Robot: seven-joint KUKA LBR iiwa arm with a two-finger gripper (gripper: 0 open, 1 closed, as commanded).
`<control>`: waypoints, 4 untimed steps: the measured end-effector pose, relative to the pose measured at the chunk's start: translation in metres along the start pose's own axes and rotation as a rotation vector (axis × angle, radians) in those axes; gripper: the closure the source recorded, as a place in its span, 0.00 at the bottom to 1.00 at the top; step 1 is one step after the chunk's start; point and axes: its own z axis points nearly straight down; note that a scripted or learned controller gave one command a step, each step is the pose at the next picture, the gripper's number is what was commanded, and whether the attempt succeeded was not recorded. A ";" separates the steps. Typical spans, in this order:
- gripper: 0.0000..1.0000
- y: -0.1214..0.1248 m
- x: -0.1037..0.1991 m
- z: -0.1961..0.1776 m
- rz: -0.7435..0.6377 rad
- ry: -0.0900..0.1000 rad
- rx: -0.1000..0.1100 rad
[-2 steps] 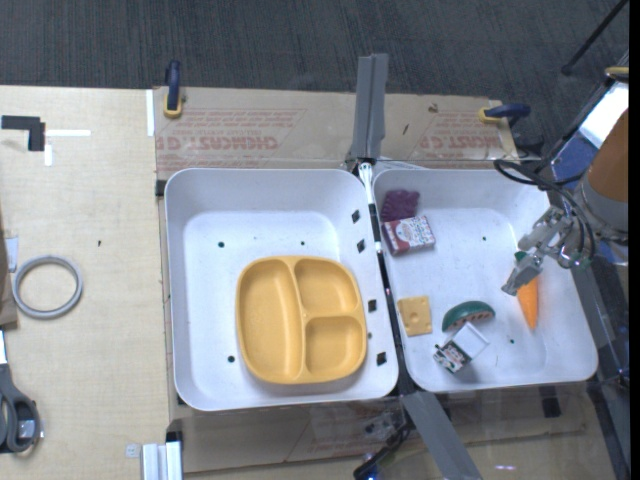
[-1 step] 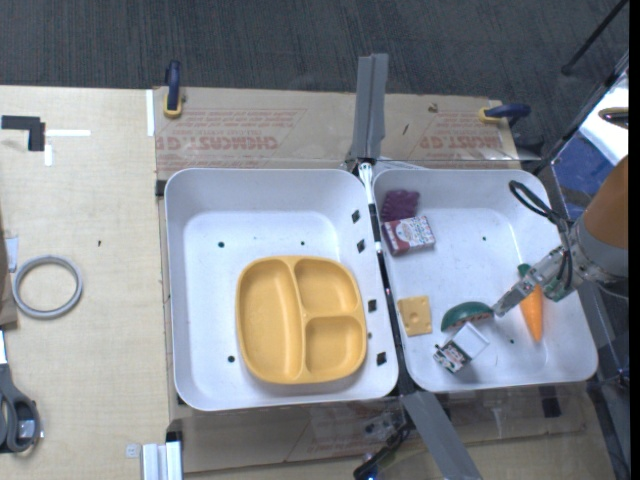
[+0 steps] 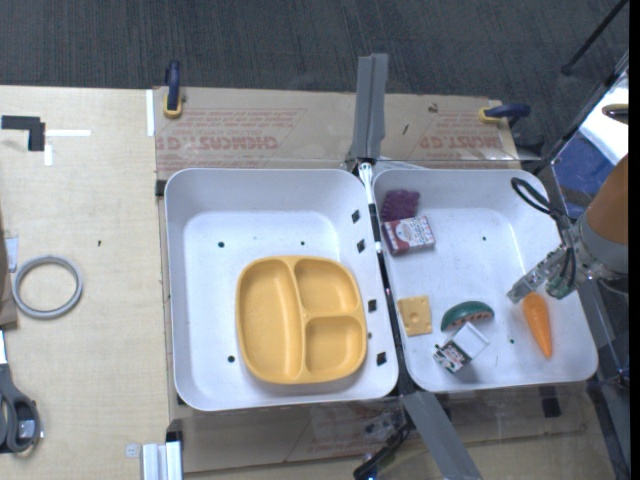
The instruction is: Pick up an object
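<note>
Gripper (image 3: pixel 541 280), jaw state unclear, hangs over the right bin (image 3: pixel 490 193), carrot (image 3: pixel 539 325) just below; left bin (image 3: pixel 190 268) holds a plate (image 3: pixel 300 319).

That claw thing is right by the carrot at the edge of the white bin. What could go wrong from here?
The gripper sits at the top end of the carrot, so it may catch only the tip and the carrot could slip out. The carrot also lies close to the right bin's wall, which might block one finger. A push could roll it toward the watermelon slice.
</note>
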 end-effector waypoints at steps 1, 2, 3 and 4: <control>1.00 0.075 0.081 0.021 0.220 0.024 0.024; 0.00 0.073 0.078 0.020 0.224 0.019 0.024; 0.00 0.125 0.035 0.023 0.521 0.019 0.028; 0.00 0.054 0.047 0.021 0.383 0.022 0.026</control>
